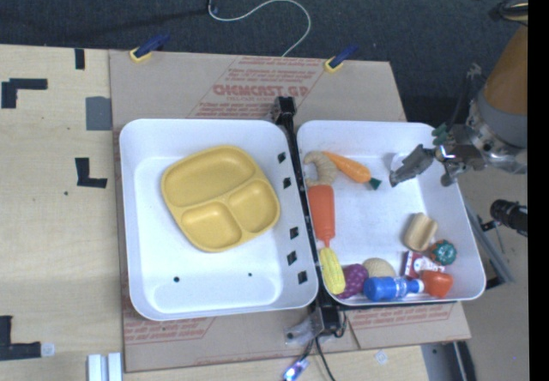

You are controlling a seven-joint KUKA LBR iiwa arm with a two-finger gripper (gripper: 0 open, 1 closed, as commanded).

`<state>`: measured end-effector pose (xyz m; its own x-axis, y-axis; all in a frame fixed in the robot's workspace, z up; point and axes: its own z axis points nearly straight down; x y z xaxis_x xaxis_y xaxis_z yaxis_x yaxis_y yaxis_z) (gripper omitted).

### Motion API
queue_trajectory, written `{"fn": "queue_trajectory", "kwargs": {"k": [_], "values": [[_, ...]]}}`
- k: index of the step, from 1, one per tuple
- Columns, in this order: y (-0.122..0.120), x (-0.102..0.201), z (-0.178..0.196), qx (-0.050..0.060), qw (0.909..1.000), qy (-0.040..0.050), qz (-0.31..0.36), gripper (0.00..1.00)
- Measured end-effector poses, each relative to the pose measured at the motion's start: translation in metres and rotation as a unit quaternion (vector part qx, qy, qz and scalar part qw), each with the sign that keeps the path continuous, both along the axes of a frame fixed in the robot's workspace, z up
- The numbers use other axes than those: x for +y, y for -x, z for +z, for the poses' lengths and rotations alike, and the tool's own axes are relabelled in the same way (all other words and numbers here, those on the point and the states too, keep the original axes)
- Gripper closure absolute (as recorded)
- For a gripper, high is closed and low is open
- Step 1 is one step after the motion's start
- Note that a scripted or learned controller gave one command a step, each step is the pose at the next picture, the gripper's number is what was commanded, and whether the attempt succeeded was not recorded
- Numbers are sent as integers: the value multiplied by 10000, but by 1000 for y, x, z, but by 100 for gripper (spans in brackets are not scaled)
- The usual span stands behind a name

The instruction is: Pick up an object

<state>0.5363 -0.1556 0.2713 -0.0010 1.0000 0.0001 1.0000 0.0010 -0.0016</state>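
The two-finger gripper (429, 166) hangs over the upper right corner of the right-hand shallow white bin (390, 135), its dark fingers spread wide apart with nothing between them. The nearest thing to it is the small orange plastic carrot with a green tip (352, 168), lying just to its left near the bin's top edge, apart from the fingers. Further down lie a long orange sausage-shaped toy (322, 213), a yellow corn cob (331, 269), a tan bread-like piece (419, 231) and a blue plastic bottle (390, 288), while the yellow three-compartment plastic plate (220, 196) rests in the left-hand white bin (146, 199).
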Motion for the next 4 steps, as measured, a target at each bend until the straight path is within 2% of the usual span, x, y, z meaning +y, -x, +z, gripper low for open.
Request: {"fn": "queue_trajectory", "kwargs": {"k": [1, 2, 3, 4], "values": [[0, 0, 10, 4, 10000, 0, 5, 100], [53, 32, 203, -100, 9999, 14, 13, 100], [53, 91, 87, 52, 10000, -11, 23, 100], [53, 171, 113, -9, 10000, -7, 46, 100]]}}
